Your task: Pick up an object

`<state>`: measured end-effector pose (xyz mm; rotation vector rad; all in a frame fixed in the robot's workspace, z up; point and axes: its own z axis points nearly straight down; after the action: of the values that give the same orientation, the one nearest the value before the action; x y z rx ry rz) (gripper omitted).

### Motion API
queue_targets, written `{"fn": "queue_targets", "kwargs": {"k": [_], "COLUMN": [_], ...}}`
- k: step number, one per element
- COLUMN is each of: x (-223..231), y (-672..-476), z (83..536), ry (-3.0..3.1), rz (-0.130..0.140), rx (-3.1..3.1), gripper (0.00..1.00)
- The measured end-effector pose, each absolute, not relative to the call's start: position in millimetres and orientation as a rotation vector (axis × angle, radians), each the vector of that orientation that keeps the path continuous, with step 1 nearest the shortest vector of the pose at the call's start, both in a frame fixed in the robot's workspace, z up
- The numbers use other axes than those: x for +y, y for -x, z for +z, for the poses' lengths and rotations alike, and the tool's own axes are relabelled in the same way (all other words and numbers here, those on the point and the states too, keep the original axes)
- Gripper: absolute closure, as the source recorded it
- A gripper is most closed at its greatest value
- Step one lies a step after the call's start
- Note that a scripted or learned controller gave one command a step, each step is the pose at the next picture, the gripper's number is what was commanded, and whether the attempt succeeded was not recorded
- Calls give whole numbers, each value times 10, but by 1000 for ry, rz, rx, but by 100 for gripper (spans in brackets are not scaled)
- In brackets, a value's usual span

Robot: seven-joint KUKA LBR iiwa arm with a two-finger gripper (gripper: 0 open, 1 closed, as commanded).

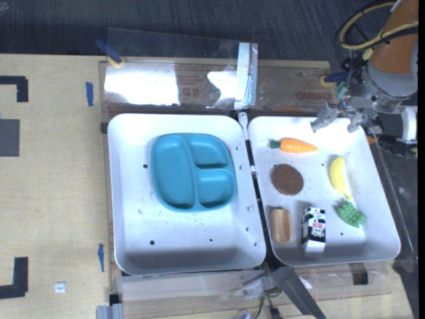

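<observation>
Here the hand hovers at the right bin's far corner, its spread impossible to tell; nearest is the toy carrot, just leftward, lying crosswise.

The desk is made of light wood. It has black marks near its left edge and small bits of blue tape stuck on it. A dark grey square sits at the far left. Behind the desk the floor is dark grey, like carpet. A shiny clear sheet lies along the back, and bright light bounces off it. Brown card lies beside the sheet.
</observation>
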<state>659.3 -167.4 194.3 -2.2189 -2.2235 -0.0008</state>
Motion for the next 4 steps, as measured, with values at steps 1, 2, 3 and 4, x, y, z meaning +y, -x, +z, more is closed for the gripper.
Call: {"fn": "queue_targets", "kwargs": {"k": [1, 2, 3, 4], "x": [-1967, -2005, -2111, -2153], "y": [-6338, -5793, -5340, -5343], "z": [980, 865, 897, 993], "ry": [2050, 2082, 2035, 2046], "rz": [-5, -6, -26, -18], "rx": [-2389, -2352, -2389, -2394], "gripper": [0, 0, 0, 100]}}
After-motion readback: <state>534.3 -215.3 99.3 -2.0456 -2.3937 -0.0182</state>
